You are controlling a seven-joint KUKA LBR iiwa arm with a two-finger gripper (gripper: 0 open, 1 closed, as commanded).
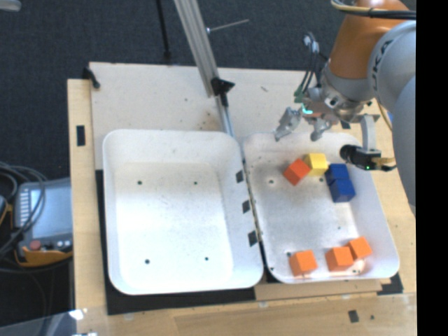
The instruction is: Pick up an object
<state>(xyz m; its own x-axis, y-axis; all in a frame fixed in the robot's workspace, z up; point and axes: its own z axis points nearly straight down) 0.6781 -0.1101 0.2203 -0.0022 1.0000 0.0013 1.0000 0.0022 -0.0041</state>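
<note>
So the bench (161, 96) was a pale, speckled board, kind of like chipboard, sitting over dark carpet. Two shallow white bins sat side by side on it, both smooth plastic with rounded corners and a dusting of dark specks. The left bin (119, 271) just showed a few small dark dots on its floor.

The right bin (280, 271) had all the blocks, little matte cubes with crisp edges. Toward the far end there was an orange block (297, 171) tilted on a corner, touching a yellow block (317, 162) just behind it, and a dark blue block (340, 182) right beside those, looking taller than the others, maybe two stacked, hard to say. Along the near edge sat three more orange blocks in a loose row: one (303, 262) off to the left, then two (340, 257) (360, 247) close together.

The arm (392, 54) was bulky grey metal with a glossy orange band, reaching in from the right. Its gripper (303, 126) hung over the far rim of the right bin, above the yellow block, with its greyish fingers (286, 125) spread apart and nothing between them. A slanted aluminium rail (196, 37) ran down to the gap between the bins.
</note>
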